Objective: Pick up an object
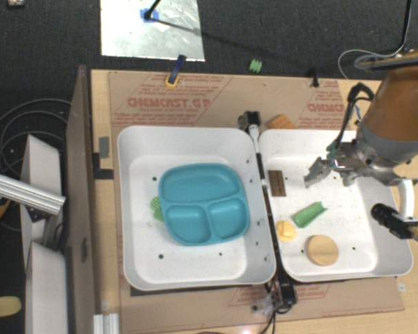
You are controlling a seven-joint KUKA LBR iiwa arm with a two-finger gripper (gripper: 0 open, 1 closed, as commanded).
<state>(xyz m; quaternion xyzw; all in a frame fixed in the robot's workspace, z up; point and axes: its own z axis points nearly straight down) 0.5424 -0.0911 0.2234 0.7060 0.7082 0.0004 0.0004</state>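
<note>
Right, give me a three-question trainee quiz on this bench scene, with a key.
1. True or false: the blue tray lies in the left bin.
2. Which thing in the right bin lies nearest the green block? A) yellow piece B) brown tile C) wooden disc
3. Fill in: the hand hangs over the ____ bin.

Key: 1 true. 2 A. 3 right.
</note>
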